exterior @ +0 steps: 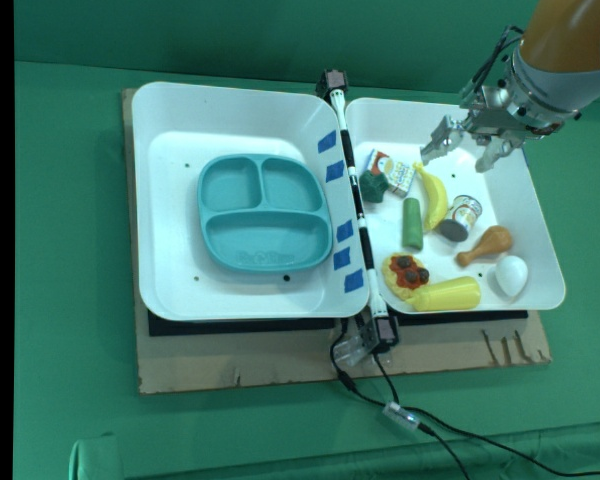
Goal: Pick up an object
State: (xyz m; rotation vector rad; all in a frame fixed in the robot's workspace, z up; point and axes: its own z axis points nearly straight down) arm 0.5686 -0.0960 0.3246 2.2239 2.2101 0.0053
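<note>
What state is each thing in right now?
Gripper: open, above the right bin, holding nothing.
Teal plate: flat in the left bin.
Banana: lying.
Green cucumber: lying.
Small can: tipped over.
Drumstick: lying.
Egg: lying by the right bin's corner.

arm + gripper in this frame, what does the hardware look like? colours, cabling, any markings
The arm shows a broad orange band over a grey section near the wrist. Below that sits a metallic silver-grey gripper with two angular fingers in the same grey. Thin dark cables loop along the wrist's left side. No markings or labels are legible at this size.
</note>
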